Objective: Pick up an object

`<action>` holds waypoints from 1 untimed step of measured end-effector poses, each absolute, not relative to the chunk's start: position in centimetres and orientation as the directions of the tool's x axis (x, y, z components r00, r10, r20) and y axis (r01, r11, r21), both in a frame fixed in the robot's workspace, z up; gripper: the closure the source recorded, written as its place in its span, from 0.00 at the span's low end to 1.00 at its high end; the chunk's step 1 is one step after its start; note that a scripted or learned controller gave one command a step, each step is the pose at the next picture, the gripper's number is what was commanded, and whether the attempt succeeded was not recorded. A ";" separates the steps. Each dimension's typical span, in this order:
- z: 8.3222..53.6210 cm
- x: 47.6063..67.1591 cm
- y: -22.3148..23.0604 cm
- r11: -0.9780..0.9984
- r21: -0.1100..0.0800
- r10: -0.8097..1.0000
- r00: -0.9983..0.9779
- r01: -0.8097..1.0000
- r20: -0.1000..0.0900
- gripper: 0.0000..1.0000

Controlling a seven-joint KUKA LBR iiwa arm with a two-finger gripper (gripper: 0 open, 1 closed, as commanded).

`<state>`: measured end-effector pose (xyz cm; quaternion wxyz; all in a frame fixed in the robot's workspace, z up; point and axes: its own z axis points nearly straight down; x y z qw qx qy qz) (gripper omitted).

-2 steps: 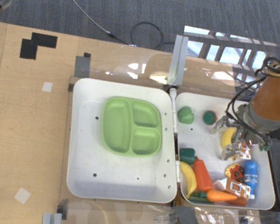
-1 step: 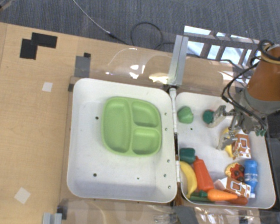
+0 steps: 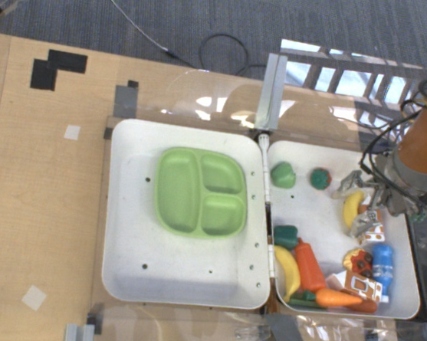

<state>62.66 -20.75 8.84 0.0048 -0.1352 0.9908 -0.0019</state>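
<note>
Right bin [image 3: 407, 304]: two bananas [image 3: 351, 209], one carrot [image 3: 339, 299]; left bin [image 3: 120, 270]: one green plate [image 3: 199, 193]; gripper [image 3: 372, 198] closure unclear.

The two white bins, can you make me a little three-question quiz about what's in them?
1. True or false: the green divided plastic plate lies in the left white bin.
2. Which lies nearest the grey two-finger gripper? A) the small yellow banana B) the orange carrot C) the round light-green ball
3. Fill in: the right white bin holds ___ yellow bananas.

Key: 1 true; 2 A; 3 two, the second being the banana at the bin's front-left.
</note>
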 end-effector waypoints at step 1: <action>8.9 58.8 -20.4 0.990 -0.003 -0.141 -0.990 -0.141 -0.012 0.00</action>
